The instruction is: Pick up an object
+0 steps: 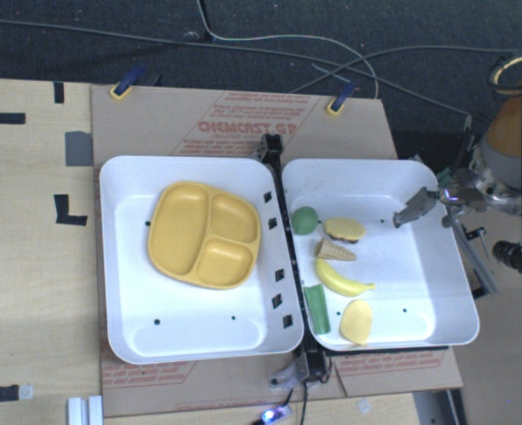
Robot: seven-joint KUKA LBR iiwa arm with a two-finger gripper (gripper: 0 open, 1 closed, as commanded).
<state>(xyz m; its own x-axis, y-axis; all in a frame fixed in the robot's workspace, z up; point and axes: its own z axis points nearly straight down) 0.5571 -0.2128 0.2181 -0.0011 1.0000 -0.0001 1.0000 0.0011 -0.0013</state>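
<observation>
Camera view: gripper [417, 208] hovering over right bin [438, 317], upper right; state: cannot tell.
Objects: banana [342, 280], green ball [305, 220], lying at bin's left.
Left bin [119, 237]: holding yellow tray [204, 235].

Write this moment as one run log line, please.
tool: above right bin, right side, holding nothing | banana: in right bin, untouched | yellow plate: in left bin | pick: not done
</observation>
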